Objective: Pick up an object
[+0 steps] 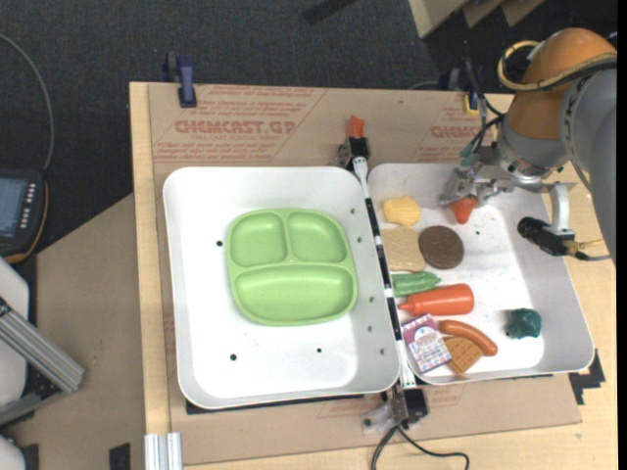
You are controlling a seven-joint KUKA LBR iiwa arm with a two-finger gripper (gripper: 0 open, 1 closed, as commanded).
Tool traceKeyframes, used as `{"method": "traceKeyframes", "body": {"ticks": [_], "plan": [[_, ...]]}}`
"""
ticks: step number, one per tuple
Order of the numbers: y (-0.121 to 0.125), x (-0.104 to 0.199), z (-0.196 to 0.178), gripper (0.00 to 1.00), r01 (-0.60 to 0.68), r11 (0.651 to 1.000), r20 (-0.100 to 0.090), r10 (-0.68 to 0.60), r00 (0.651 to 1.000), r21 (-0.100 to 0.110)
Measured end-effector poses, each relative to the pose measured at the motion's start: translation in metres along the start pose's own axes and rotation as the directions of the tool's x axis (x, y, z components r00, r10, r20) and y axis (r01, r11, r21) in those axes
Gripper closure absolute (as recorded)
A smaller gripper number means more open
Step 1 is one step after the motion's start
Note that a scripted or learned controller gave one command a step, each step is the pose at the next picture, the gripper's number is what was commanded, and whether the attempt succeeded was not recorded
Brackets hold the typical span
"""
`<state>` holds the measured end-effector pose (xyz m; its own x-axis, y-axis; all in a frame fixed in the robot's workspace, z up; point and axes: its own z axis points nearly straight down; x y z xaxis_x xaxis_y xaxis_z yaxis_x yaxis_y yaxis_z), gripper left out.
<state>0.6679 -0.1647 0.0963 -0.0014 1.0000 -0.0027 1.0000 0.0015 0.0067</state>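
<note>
Orange and small, a toy piece (464,210) sits at the right bin's (558,292) twelve o'clock, directly beneath the gripper (470,186); whether its fingers are wide or narrow I cannot tell. A good pick probably means dropping straight and closing squarely. The cardboard-topped bench (245,130) lies over dark carpet (88,27); a green tray (291,265) fills the left bin (196,331).

Green divided plate (290,266), left bin (191,292)
</note>
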Motion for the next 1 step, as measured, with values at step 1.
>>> {"method": "traceKeyframes", "body": {"ticks": [1], "plan": [[-0.0088,0.0883,-0.0950,1.00,0.006,1.000,-0.003,-0.006,1.000,-0.002]]}}
